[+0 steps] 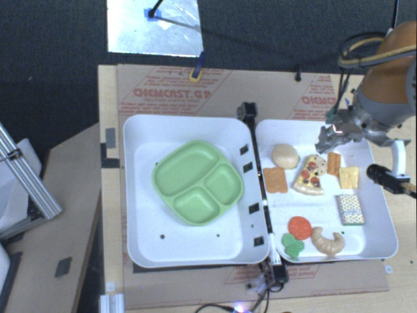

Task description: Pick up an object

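Camera view is looking down at a slant on the table, where two shallow white bins are sitting side by side on a printed cardboard sheet. Filling much of the left bin is a green divided plate, lying flat with its three compartments facing up. Toy food pieces are lying scattered in the right bin: a beige bread roll near the upper left, an orange toast slice just below it, a pizza slice beside those, a narrow orange cracker and a yellow cheese square to its right, a patterned packet lower down, and along the near edge a red tomato slice, a green broccoli piece and a tan croissant. Reaching in from the right, the grey arm with its orange band is holding the tool low over the upper part of the right bin, just above the cracker and the tip of the pizza slice. Whether the tool is gripping anything, or how far it is parted, cannot be told from this angle, since its tips are reading as a dark, blurred cluster. Every food piece is appearing to rest on the bin floor.
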